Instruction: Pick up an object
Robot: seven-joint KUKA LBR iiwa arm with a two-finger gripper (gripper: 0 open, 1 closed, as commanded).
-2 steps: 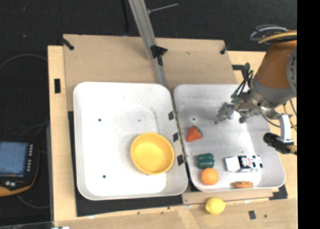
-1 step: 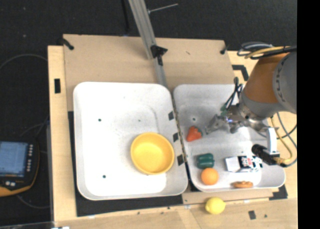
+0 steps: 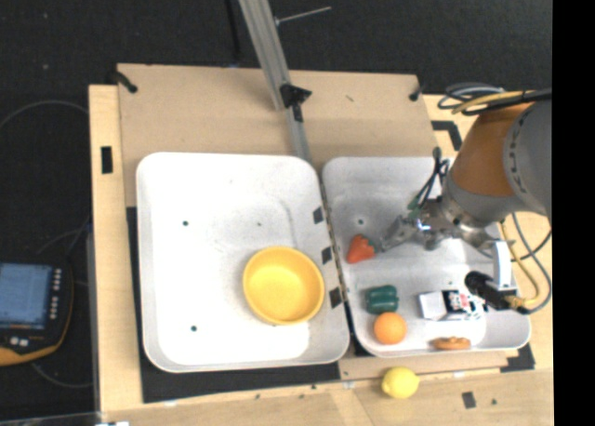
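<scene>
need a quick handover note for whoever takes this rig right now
Gripper: low in the right bin, just right of the small red-orange piece; whether the fingers are open or shut cannot be told.
Right bin also holds a green block, an orange ball and a small white box.
Yellow bowl sits in the left bin; a yellow ball lies outside on the bench.
Done: nothing seen lifted. Left: grasp and lift one object.

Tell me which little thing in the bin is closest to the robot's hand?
The red-orange piece, lying just left of the gripper. The green block and orange ball lie farther down.
</scene>
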